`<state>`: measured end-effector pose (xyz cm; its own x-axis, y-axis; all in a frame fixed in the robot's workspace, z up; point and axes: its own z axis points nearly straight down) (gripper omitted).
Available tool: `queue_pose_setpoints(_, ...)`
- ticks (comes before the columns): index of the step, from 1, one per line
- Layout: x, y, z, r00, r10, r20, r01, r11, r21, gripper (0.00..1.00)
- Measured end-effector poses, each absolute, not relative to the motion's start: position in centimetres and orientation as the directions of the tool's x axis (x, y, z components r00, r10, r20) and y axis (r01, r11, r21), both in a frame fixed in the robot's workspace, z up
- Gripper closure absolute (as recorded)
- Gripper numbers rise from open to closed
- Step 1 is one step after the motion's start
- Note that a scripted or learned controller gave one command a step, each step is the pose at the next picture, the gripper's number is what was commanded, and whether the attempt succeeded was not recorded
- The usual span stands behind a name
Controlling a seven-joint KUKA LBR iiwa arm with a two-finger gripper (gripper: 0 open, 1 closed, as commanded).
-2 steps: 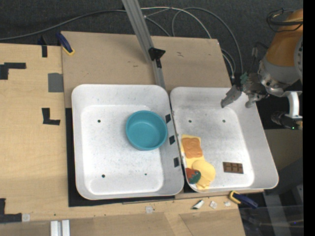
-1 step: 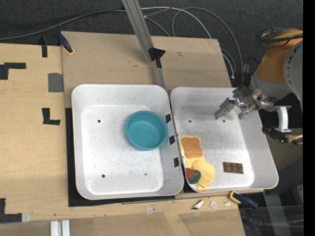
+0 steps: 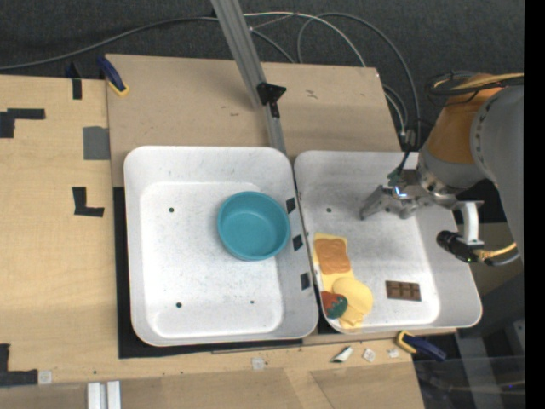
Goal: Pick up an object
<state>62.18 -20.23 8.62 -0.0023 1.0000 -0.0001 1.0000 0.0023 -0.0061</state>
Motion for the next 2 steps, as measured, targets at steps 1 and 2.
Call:
queue_pose_setpoints(1, 62.3, -20.2, 10.0, -0.004, 1.000, -0.001, 1.000, 0.004, -0.001, 1.00)
queue_pose_setpoints(2, 62.7, -20.6, 14.4, -0.001, 1.000, -0.001, 1.000, 0.001, 0.003, 1.00)
